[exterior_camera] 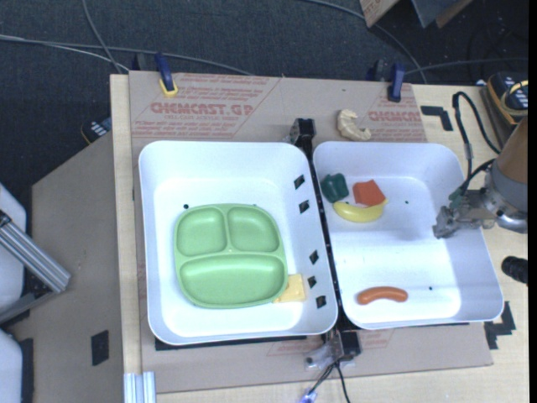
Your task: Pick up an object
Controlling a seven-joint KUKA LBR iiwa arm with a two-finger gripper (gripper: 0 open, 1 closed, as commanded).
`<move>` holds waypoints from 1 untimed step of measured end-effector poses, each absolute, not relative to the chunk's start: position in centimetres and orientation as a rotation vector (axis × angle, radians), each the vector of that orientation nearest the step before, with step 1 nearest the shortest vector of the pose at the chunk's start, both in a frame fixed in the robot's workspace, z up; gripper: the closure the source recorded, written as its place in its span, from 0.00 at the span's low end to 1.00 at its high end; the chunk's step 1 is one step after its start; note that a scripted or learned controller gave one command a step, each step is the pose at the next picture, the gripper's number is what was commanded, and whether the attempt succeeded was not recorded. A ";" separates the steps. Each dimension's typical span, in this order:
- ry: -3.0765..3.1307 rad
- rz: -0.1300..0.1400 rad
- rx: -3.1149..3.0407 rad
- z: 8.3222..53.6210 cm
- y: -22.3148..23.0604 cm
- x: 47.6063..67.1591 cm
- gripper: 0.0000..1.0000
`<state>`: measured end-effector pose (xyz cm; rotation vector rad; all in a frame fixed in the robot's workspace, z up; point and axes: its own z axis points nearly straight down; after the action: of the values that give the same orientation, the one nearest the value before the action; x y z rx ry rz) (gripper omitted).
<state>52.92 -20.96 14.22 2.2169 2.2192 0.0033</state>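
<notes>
In the right bin (470, 275) lie a yellow banana (359, 212), a red-orange block (368, 193), a dark green piece (335, 185) and an orange sausage (383, 295). My gripper (446, 223) hangs at the bin's right side, over its white floor, right of the banana and apart from every object. Nothing is between its fingers.
The left bin (159, 225) holds a green divided plate (230, 254) with a yellow cheese wedge (294, 290) at its lower right corner. A beige object (353, 124) lies on the cardboard behind the right bin. Clamps (167, 78) hold the board's far edge.
</notes>
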 end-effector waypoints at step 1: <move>2.219 0.004 2.216 18.7 -21.2 53.4 1.00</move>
<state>53.44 -21.17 18.66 2.2160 2.2186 0.0039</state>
